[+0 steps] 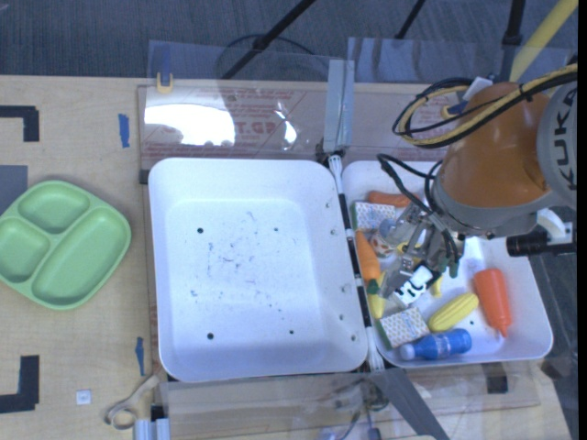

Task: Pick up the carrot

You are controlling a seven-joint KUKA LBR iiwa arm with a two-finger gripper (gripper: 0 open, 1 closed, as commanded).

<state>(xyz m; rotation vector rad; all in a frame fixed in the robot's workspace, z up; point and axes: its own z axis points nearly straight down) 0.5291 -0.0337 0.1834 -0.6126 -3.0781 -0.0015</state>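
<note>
I see the right bin [537, 337] holding a carrot [495, 299] (corn [453, 312] at its nine o'clock); the gripper [415, 257] hangs over it, grip unreadable.

The tabletop [73, 108] is of pale wood with a few black corner marks [23, 122] and small pieces of blue tape [124, 129] on its left part, and a green divided plate [60, 243] lies near its left edge. Behind the tabletop the floor [138, 12] is dark blue-grey, and thin black stand legs [293, 12] cross it, with a yellow pole [546, 21] at the upper right. A clear plastic sheet [234, 108] stands at the back of the bins, and it gives a bright white reflection of the light from above.
</note>
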